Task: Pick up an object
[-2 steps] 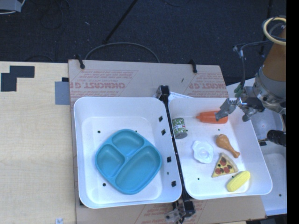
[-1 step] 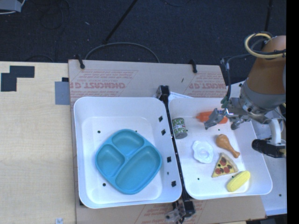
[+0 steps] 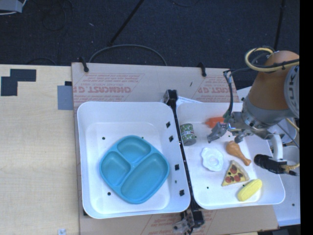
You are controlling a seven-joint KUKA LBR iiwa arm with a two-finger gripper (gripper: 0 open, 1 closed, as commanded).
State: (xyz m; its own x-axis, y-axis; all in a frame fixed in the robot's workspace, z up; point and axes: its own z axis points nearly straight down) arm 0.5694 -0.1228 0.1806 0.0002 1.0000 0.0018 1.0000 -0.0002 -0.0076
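Gripper hangs over your right bin, beside the chicken drumstick; finger state cannot be told.

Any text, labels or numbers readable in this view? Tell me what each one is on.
"CHEMCAST G..." in red, upside down, on the cardboard behind the left bin; letters partly blurred.
The same red print repeats behind the right bin and at the front edge; too blurred or cut off to read.
The can has a label, too small to read.
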